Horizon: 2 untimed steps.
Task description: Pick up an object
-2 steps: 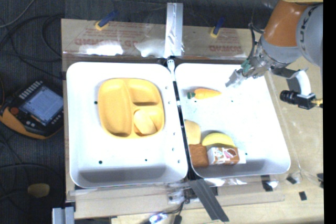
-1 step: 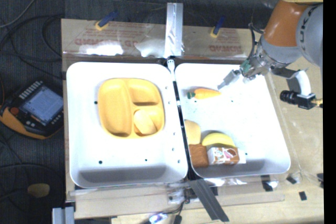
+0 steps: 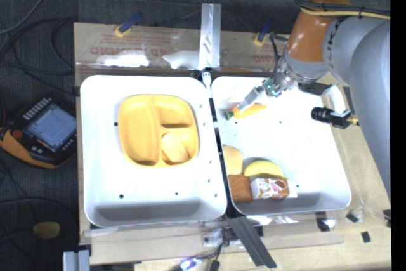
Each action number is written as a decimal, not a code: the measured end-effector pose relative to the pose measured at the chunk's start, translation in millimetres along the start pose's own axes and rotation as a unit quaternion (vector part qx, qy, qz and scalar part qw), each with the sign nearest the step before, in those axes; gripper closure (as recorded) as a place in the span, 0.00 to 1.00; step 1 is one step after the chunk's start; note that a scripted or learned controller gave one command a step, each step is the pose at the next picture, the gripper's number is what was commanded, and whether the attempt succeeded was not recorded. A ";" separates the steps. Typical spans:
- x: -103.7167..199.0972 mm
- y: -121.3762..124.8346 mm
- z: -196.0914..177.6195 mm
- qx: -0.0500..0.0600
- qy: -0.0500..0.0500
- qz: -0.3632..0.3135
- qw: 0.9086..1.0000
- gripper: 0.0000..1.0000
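Nearest the lens, a small printed carton (image 3: pixel 271 188) sits below the gripper (image 3: pixel 244 102), which hovers over a yellow-orange toy (image 3: pixel 248 110). Nothing seems lifted yet; whether the jaws are parted, I cannot tell.

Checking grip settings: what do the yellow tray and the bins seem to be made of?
Yellow tray: likely moulded plastic, smooth with a soft sheen, rounded compartments. Left bin and right bin: probably thin white plastic, glossy, with rounded corners and rolled rims. Metal cannot be ruled out.
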State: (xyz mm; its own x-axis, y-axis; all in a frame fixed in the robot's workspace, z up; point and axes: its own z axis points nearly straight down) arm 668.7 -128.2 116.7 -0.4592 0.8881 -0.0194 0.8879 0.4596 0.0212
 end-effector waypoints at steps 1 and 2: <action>35.4 -32.1 26.7 0.008 0.006 -0.012 1.000 0.00; 42.5 -96.4 -22.4 0.012 0.009 0.085 0.996 0.00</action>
State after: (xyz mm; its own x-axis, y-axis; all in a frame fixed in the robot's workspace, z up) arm 563.0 -134.5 136.3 -0.3027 0.9531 -0.0003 0.9531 0.3027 -0.0007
